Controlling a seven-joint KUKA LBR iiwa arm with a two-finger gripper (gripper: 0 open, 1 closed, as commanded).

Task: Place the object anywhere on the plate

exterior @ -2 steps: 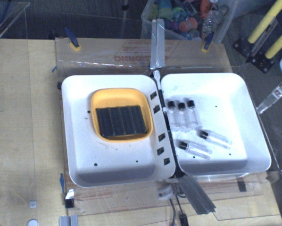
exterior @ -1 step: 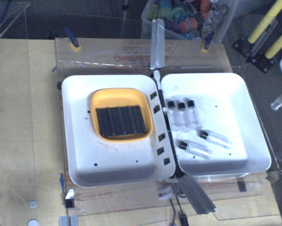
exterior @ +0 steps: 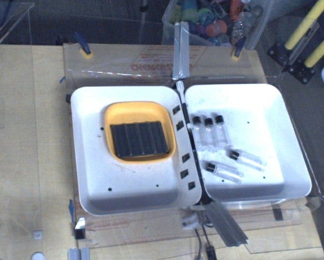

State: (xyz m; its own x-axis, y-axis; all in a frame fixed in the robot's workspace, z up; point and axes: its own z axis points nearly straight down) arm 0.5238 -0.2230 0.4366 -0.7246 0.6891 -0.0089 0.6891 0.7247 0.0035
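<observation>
Clear, light, slippery vials (exterior: 227,153) lie right of the yellow plate (exterior: 138,111); I'd judge mid-barrel the safest hold, my end effector's state untellable.

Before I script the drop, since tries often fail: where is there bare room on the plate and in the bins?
The yellow plate is mostly covered by a dark ribbed block; only its rim strip is bare. The left bin has bare floor below and left of the plate. The right bin is bare at its right half; clear vials crowd its left side by the divider.
</observation>
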